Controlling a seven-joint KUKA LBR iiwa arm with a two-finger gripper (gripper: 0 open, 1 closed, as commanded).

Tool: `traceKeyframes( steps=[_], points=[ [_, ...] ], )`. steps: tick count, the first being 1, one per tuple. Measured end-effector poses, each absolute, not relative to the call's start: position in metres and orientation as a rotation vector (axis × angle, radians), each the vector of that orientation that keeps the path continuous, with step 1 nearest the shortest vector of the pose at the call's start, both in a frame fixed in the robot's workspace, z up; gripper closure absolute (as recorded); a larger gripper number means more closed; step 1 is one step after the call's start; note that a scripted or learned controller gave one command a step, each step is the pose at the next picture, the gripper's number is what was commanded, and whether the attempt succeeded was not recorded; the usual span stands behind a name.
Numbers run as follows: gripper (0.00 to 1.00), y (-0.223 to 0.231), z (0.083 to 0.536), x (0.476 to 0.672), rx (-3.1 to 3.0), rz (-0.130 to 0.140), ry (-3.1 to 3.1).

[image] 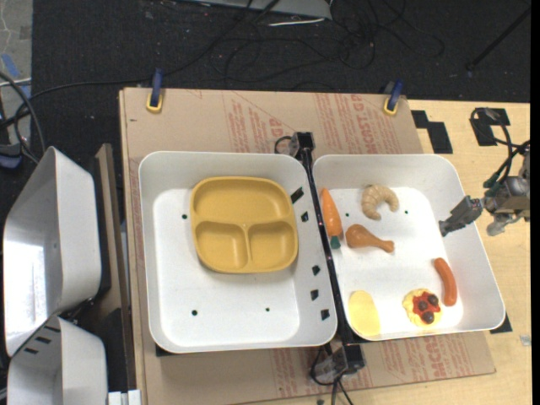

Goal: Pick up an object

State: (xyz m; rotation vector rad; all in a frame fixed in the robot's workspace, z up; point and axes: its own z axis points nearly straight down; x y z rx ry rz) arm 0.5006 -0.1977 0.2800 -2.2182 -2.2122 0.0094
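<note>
The right bin [439, 171] holds several toy foods. An orange carrot [332, 213] lies along its left wall, with a beige croissant-like piece [379, 199] and a brown chicken drumstick [369, 239] near the middle. Along the front are a pale yellow oval slice [364, 311], a small yellow pizza with dark toppings [422, 305] and a red sausage [445, 280]. My gripper [469, 213] hangs at the bin's right rim, right of the drumstick and above the sausage, touching none of the foods.
The left bin [164, 251] bears a yellow divided plate [245, 224]. Black clips line the wall between the bins [316, 251]. Grey boxes [46, 251] stand off the bench's left side. Clamps [154, 99] and cables sit at the back.
</note>
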Motion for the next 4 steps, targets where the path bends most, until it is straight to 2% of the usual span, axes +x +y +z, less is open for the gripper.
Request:
traceKeyframes(
  steps=[1,3,4],
  points=[
    [0.00,-0.197,0.285,0.503,-2.220,0.001,-2.223],
    [0.00,-0.196,0.183,0.484,-2.220,0.003,-2.217],
    [0.00,-0.205,0.133,0.481,-2.221,0.004,-2.216]
  ],
)
